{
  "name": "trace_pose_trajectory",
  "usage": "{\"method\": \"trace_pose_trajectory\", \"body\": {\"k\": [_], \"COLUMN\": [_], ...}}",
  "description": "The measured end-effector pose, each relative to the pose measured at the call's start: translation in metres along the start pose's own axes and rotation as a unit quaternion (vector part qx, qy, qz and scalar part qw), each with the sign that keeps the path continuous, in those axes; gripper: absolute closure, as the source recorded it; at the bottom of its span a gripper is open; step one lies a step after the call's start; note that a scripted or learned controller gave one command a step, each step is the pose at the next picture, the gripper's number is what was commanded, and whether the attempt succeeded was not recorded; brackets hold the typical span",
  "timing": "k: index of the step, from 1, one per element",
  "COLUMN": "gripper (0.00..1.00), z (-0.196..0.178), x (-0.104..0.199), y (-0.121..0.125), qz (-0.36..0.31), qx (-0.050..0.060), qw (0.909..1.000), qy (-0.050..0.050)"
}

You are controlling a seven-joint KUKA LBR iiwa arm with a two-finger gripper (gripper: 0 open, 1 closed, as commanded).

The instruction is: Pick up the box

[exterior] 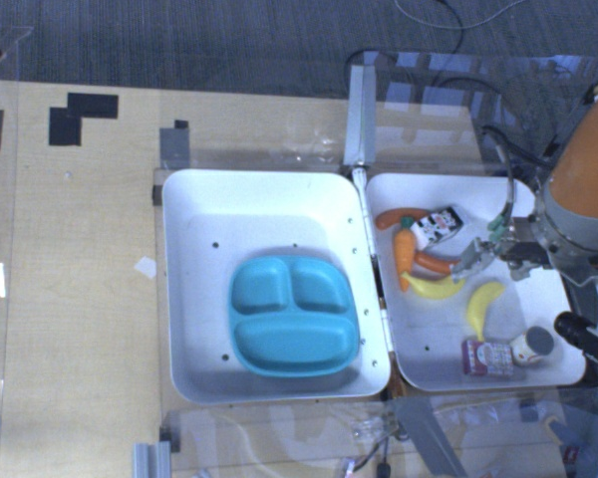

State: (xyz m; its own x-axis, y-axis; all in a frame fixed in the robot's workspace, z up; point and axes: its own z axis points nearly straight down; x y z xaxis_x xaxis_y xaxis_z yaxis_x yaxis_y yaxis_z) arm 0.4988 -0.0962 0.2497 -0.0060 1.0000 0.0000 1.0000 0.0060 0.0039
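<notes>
The box (439, 225) is small, black and white, and lies near the back of the right bin (558, 371). An orange carrot (401, 217) lies just left of it. My gripper (474, 256) reaches in from the right and hangs low over the middle of that bin. It is a little to the right of and in front of the box, apart from it. The gripper's tip is close to a second carrot (434, 263) and a yellow banana (431, 287). Nothing shows held in the gripper.
Another banana (482, 307) and a maroon bottle (493, 357) with a pale cap lie at the right bin's front. A third carrot (406, 252) stands near the divider. The left bin (194, 267) holds a blue sectioned plate (294, 315). The grey arm (578, 237) covers the right bin's right side.
</notes>
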Motion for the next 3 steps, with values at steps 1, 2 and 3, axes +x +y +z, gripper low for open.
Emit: {"method": "trace_pose_trajectory", "body": {"k": [1,2,3], "gripper": [0.00,0.00,0.00], "z": [0.096,0.111,0.161], "x": [-0.049,-0.109,-0.109], "y": [-0.011,-0.011,0.079], "qz": [-0.034,-0.094,-0.069], "qx": [0.000,-0.001,-0.004], "qw": [0.9994,0.9956,0.9976], "qy": [0.000,-0.001,-0.002]}}
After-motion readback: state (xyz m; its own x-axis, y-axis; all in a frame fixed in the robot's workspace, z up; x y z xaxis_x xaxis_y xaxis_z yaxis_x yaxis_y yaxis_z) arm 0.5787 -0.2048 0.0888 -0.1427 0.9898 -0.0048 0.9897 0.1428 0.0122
